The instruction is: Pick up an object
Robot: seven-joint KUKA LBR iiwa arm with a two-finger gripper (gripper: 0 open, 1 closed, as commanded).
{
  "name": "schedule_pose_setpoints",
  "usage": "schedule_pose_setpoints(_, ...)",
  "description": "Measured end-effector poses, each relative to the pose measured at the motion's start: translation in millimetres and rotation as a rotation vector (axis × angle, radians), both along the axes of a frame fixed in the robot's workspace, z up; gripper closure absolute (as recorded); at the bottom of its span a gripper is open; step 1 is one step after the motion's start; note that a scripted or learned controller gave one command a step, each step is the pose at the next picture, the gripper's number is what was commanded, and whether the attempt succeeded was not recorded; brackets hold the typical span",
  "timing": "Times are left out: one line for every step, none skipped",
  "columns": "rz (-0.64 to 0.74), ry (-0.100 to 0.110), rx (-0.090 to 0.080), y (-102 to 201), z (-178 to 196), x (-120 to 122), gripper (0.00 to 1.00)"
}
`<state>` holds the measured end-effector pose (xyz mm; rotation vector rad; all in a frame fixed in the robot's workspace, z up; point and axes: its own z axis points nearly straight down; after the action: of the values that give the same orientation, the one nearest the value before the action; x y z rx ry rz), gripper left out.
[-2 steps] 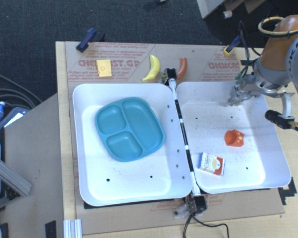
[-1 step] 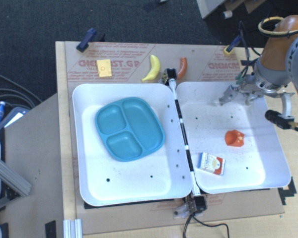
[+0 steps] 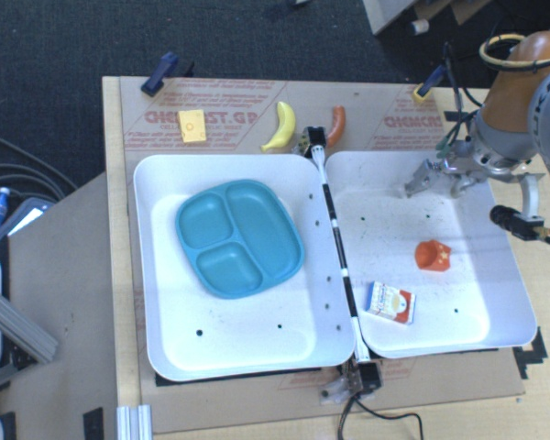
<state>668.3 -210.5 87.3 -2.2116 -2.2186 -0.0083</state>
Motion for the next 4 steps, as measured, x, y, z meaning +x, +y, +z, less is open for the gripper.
schedule_pose_setpoints(-0.002, -0.002, -0.009, 12.4, -2.0, -1.5, 0.0)
schedule_pose_setpoints(-0.002, -0.001, -0.009, 33.6, -2.2, -1.6, 0.0)
schedule_pose_setpoints(0.002, 0.004, 0.009, -4.3, -1.0, 0.2, 0.0)
schedule_pose_setpoints(-0.002, -0.002, -0.009, 10.0, -2.1, -1.5, 0.0)
